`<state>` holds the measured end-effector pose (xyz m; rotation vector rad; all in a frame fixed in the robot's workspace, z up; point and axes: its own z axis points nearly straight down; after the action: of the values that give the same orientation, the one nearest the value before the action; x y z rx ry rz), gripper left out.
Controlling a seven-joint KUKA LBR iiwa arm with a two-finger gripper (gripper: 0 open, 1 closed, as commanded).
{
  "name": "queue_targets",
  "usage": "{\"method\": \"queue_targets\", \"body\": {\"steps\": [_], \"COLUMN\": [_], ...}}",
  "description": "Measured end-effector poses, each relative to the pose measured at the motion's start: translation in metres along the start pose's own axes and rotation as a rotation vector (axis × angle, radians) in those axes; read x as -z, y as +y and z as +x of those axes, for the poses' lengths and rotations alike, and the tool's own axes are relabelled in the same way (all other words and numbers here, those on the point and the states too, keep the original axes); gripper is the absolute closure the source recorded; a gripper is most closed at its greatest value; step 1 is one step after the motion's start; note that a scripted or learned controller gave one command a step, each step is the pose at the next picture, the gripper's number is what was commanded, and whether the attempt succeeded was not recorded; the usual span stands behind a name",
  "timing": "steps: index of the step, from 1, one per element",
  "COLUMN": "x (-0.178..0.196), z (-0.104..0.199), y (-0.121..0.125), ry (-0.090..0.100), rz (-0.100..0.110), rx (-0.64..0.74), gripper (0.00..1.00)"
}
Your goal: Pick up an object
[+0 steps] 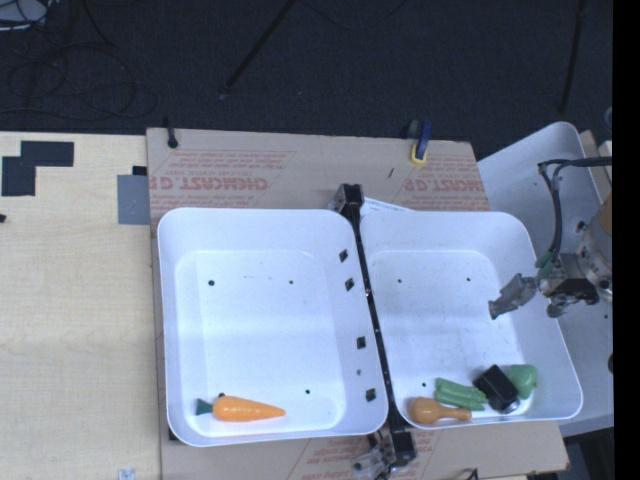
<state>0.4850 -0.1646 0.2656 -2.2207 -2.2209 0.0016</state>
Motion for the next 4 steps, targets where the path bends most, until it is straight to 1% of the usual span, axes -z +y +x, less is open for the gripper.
{"method": "queue_targets", "body": {"steps": [1,2,3,4], "x": [-0.140,-0.180,-0.168,-0.169], "z": [0.055,0.050,0.049,0.049], "y": [0.046,0.100,0.098,0.098], "ry": [0.005,0.000,0.002,0.002], "rz": [0.009,-0.001,0.004,0.003], "rx": [0.006,0.001,-0.005,-0.006], "gripper": [0.00,0.00,1.00,0.00]}}
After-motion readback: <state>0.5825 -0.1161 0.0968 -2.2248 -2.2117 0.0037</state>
